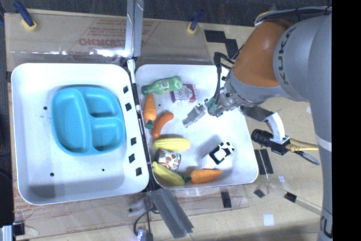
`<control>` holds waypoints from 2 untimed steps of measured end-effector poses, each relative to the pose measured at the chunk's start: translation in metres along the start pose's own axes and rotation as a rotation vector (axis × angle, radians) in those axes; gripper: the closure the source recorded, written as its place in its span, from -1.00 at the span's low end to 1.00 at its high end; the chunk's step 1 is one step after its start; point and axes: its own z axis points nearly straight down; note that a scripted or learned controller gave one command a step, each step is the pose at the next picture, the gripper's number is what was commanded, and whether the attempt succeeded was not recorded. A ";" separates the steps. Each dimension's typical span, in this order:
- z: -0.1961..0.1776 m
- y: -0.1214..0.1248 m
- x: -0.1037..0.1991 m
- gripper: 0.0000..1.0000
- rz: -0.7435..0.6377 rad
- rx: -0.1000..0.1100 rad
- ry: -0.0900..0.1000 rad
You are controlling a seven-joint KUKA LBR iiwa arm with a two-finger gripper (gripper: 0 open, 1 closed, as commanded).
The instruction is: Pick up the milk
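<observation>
Hand (194, 115) hangs mid right bin (240, 79) with nothing in it, can't tell if it's open, and the milk (221, 154) sits near the front corner beside a carrot (206, 175), so I'd drop straight onto it.

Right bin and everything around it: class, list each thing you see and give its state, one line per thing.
milk: lying tilted in the right bin, untouched
gripper: above the right bin, nothing between its fingers
green bottle: lying on its side
corn: lying flat
can: on its side
blue tray: flat in the left bin
right bin: holds the food items
</observation>
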 end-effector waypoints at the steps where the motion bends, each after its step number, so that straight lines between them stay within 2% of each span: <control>1: 0.029 -0.065 -0.039 -1.00 -0.235 0.001 0.001; 2: 0.090 -0.085 -0.039 -1.00 -0.152 -0.001 0.000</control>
